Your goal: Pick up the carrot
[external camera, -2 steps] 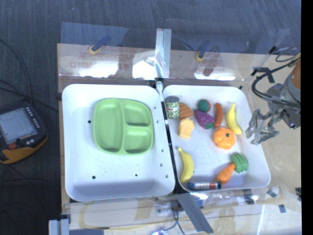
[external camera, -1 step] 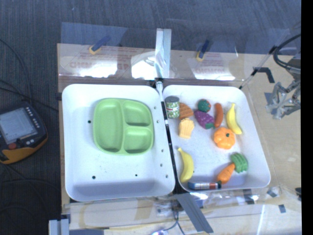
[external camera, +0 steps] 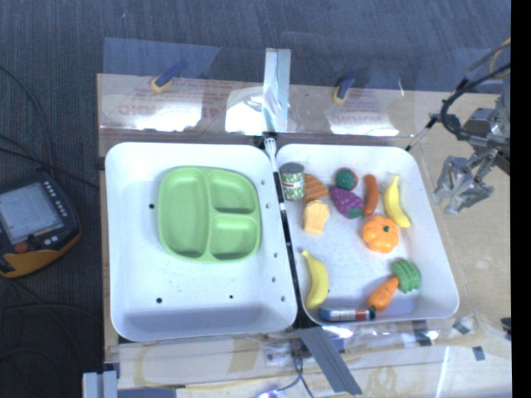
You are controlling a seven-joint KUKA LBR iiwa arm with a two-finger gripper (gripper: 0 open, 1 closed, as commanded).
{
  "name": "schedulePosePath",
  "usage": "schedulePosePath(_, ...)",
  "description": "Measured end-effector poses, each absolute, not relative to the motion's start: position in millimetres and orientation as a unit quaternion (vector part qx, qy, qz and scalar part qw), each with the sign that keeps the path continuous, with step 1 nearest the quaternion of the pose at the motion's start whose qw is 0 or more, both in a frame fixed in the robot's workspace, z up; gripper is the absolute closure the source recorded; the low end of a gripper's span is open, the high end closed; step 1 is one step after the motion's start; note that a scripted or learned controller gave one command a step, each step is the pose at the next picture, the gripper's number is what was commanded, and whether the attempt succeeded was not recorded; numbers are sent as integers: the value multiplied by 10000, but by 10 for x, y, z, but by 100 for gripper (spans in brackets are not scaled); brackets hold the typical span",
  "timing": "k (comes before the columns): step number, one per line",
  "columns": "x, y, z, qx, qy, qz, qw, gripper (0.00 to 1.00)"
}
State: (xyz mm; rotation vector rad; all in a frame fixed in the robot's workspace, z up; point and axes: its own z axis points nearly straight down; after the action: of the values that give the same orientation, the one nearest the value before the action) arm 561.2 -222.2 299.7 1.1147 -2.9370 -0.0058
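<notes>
Carrot (external camera: 384, 292) in right bin (external camera: 440, 255) (front), hand (external camera: 465, 185) outside

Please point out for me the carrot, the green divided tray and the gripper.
carrot (external camera: 383, 292): camera view, middle of its orange body.
green divided tray (external camera: 184, 215): camera view, floor of its large left compartment.
gripper (external camera: 461, 191): camera view, between its fingertips, right of the bins.

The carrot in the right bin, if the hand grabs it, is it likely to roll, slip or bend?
The carrot looks like a moulded plastic toy, so probably stiff and light. Its tapered, rounded body may slip out of a pinch or roll if nudged. Its leafy green top and the marker lie close by, so a grab there may jostle them.
</notes>
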Motion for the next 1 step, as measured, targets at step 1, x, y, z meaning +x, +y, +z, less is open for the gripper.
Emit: schedulePosePath(1,5549,-2220,3604,4493,-8934,11,-31,100)
